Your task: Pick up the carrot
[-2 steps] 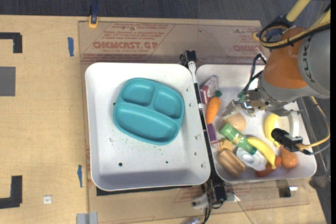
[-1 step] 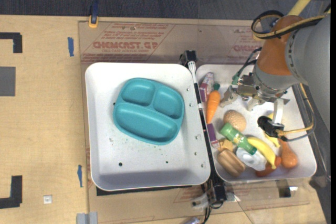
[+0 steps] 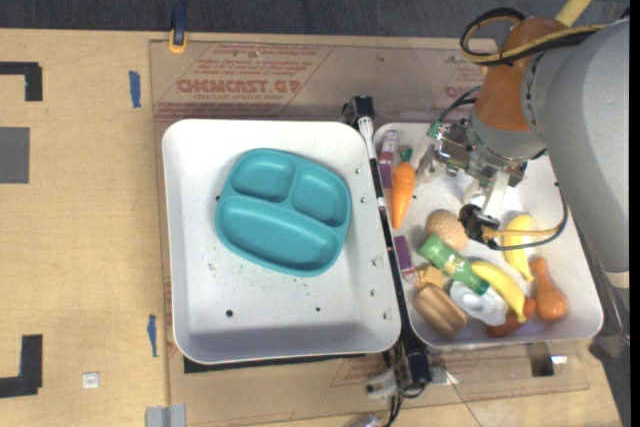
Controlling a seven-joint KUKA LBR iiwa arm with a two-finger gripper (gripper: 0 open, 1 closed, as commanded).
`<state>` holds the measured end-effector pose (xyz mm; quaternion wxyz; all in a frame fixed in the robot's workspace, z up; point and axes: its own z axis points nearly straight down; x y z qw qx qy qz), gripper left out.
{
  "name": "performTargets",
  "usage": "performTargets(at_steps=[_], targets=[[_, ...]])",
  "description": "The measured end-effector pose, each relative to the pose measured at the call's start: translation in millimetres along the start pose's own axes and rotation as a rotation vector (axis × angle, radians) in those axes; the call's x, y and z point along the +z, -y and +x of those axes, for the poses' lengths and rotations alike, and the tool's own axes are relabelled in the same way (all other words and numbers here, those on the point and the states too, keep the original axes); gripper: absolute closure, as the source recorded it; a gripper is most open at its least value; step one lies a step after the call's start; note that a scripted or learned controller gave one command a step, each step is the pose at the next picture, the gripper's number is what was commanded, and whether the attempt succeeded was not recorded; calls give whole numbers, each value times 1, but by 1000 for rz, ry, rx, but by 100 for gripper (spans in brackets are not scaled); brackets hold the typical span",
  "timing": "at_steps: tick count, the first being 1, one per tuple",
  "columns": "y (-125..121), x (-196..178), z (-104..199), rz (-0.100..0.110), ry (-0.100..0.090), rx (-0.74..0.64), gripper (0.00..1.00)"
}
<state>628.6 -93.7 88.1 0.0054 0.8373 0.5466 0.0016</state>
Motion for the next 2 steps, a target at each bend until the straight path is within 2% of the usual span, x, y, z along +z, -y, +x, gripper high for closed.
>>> performTargets(at_steps=[1, 2], targets=[[2, 0, -4, -1, -4, 263, 0], [1, -12, -5, -6, 1, 255, 100]])
